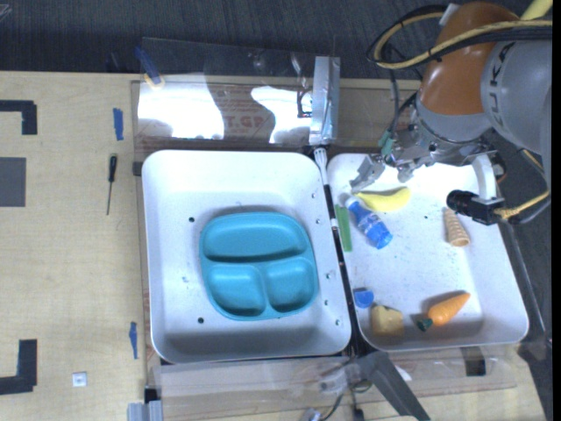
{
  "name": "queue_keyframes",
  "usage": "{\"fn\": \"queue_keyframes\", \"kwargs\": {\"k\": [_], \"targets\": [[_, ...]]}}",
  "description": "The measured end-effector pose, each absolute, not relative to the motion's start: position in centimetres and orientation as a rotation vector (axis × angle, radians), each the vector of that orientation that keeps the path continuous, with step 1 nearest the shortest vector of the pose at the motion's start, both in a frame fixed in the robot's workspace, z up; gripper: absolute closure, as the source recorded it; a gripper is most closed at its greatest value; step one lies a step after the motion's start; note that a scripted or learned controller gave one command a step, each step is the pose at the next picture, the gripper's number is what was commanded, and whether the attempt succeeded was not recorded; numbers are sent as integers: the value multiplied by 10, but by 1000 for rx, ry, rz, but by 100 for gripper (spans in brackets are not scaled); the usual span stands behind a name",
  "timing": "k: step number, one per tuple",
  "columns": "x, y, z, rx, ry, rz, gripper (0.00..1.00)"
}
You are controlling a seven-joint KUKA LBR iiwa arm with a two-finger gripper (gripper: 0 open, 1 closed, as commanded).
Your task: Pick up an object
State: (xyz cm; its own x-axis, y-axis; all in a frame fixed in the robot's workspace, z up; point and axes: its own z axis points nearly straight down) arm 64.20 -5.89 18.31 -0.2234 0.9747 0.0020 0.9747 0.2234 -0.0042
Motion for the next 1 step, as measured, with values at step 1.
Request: {"fn": "queue_keyframes", "kwargs": {"k": [1], "targets": [[663,-116,91,-1447,-2774,11,0]]}}
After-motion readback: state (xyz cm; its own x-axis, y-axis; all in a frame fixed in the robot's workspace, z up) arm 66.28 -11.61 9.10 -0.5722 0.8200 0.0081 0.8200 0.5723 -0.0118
